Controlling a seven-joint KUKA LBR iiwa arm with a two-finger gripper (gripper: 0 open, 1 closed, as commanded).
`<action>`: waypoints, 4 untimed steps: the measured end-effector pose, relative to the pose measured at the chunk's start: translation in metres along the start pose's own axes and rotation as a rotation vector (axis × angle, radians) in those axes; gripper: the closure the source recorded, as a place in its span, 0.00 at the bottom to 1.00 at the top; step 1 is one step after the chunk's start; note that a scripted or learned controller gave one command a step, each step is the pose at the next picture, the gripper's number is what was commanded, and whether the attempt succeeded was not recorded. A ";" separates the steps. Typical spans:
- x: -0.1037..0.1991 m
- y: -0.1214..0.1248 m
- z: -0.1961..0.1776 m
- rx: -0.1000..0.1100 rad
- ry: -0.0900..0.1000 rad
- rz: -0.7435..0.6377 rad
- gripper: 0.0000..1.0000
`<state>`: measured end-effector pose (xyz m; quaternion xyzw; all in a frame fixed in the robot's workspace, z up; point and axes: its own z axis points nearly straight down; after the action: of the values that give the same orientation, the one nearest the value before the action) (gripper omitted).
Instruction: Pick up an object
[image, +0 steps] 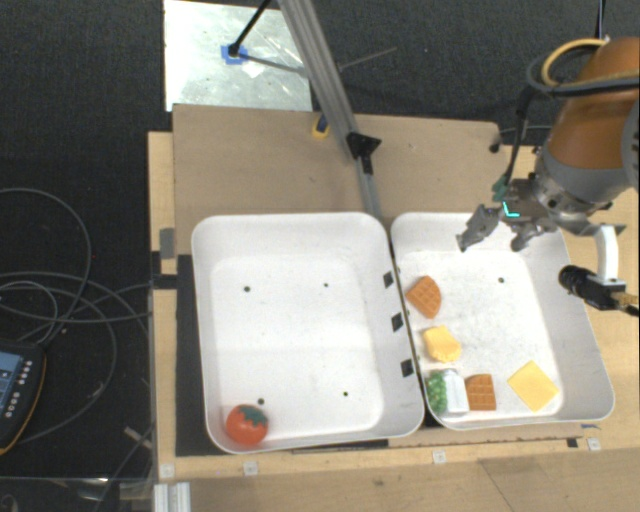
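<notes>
Waffle (424, 296) lies in our right bin (560, 330), below our gripper (497, 233), its fingers spread wide and holding nothing.

Both bins look like smooth white plastic, the left bin (290, 240) with a soft sheen, the right bin (560, 330) faintly speckled. Under them, the bench (260, 160) reads as matt brown board, like cardboard or fibreboard. The tomato (246, 425) is glossy, plasticky red. The waffle (424, 296) is ridged and matt. The cheese slice (532, 385) looks smooth, dull yellow.
</notes>
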<state>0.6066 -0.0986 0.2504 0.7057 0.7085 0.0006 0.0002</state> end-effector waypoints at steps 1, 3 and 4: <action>-0.001 0.000 0.042 0.004 0.000 0.003 0.00; -0.012 0.002 0.129 0.004 0.000 0.004 0.00; -0.012 0.003 0.116 -0.002 0.000 0.003 1.00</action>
<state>0.6103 -0.1104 0.1345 0.7067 0.7075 0.0013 0.0012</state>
